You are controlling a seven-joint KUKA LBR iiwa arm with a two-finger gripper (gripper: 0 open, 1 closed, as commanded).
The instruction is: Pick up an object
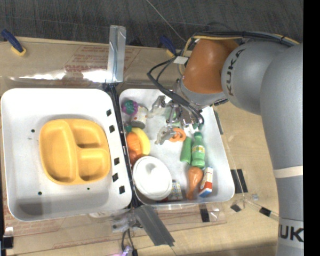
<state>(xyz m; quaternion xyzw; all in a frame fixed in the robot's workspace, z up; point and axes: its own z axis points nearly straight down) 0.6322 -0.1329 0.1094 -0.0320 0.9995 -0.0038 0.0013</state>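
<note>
My gripper [160,120] hangs over the upper middle of the right bin [222,159], open, its two metal fingers spread toward the left with nothing between them. A small orange piece [177,136] lies just right of the lower fingertip [162,138]; I cannot tell if they touch. Below it lie two green bottles [194,148] side by side, a carrot [194,178] and a small carton [207,181]. At the bin's left side sit a purple-green toy [129,107], an orange and yellow fruit [136,142] and a white round bowl [152,176].
The left bin [21,111] holds a yellow divided tray [74,149]. The grey arm with its orange band [205,65] covers the right bin's upper right corner. Cables [160,73] loop above the bin's far rim.
</note>
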